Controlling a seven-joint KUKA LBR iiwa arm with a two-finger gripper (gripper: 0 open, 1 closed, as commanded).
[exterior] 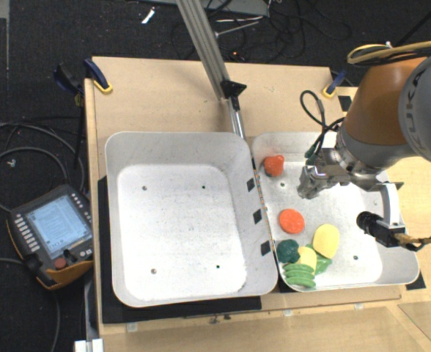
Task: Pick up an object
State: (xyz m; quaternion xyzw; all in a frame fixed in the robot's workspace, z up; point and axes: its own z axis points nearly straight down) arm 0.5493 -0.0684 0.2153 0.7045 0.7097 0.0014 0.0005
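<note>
Gripper [312,185] sits in the right bin [399,270], centre-right of frame, hanging off the grey/orange arm [388,112] that comes in from the right edge. Claw state: can't tell. It's seen from above and the tips merge into one grey blob, so no call on whether anything is gripped; nothing visible in it.

Candidate objs are all in the right bin. An orange-red piece [274,165] lies upper left of that bin, close to the divider wall, just left of the gripper. An orange round one [291,220] is below the gripper, near but apart. Lower down sits a cluster: yellow lemon-like obj [326,240], a pale yellow piece [307,257], a dark green piece [287,251] and a light green ribbed one [300,274], several touching each other. The left bin [120,152] has bare floor w/ a few dark dots.

Risks, as I judge them:
- Gripper is over bare floor btwn the two orange items; a straight descent prob closes on nothing.
- The orange-red piece is near the wall, so a finger could hit the rim or push it against the divider.
- The round orange obj looks likely to roll or squirt out if pinched off-centre.
- In the cluster, fingers may land on neighbours, wedge btwn pieces or scatter them; a 2-item grab could drop on lift.
- A black fitting [377,227] w/ cable at the bin's right could snag on a swing.
</note>
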